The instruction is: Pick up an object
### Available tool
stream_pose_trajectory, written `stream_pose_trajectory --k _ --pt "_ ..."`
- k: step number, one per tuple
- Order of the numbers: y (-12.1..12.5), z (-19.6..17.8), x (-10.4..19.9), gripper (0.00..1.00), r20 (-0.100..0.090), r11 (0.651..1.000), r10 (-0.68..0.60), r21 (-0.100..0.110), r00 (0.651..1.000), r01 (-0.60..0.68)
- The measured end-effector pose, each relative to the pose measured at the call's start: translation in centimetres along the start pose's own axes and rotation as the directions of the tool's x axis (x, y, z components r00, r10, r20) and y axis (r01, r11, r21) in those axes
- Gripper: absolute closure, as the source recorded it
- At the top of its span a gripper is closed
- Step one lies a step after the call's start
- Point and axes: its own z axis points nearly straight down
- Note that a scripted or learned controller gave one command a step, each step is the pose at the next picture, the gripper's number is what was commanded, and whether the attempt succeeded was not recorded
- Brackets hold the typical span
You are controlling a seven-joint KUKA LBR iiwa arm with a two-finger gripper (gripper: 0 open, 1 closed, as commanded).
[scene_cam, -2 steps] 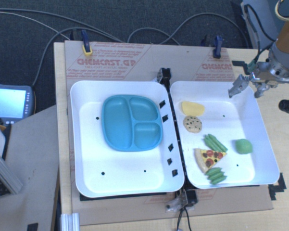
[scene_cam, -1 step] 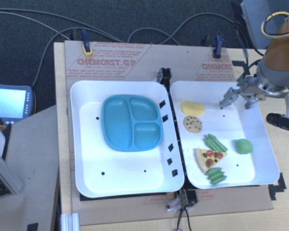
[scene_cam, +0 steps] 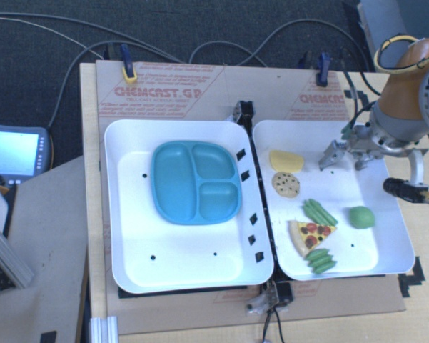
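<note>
Hand [scene_cam: 346,158] above toy-food bin [scene_cam: 392,263]

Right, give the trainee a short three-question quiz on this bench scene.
1. True or false: the blue tray lies in the left bin.
2. Which item lies nearest the tool: A) pizza slice B) yellow piece C) green ball?
3. Fill in: the cookie lies in the ___ bin.

Key: 1 true; 2 B; 3 right.

High slanted overhead, both bins [scene_cam: 121,191]
</note>
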Motion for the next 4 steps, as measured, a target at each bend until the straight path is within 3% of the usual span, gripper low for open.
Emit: stream_pose_trajectory --k 1,2,3,4 --pt "0.2 -1.5 0.0 1.0 0.001 1.0 0.0 -0.007 1.0 0.0" --pt "0.2 -8.0 0.2 1.0 0.004 1.0 -0.001 -0.012 1.0 0.001" --pt "0.3 -10.9 0.2 1.0 0.003 1.0 -0.001 -0.01 1.0 0.001" --pt "0.7 -10.4 5.3 1.0 -0.001 1.0 -0.005 -0.004 1.0 0.005"
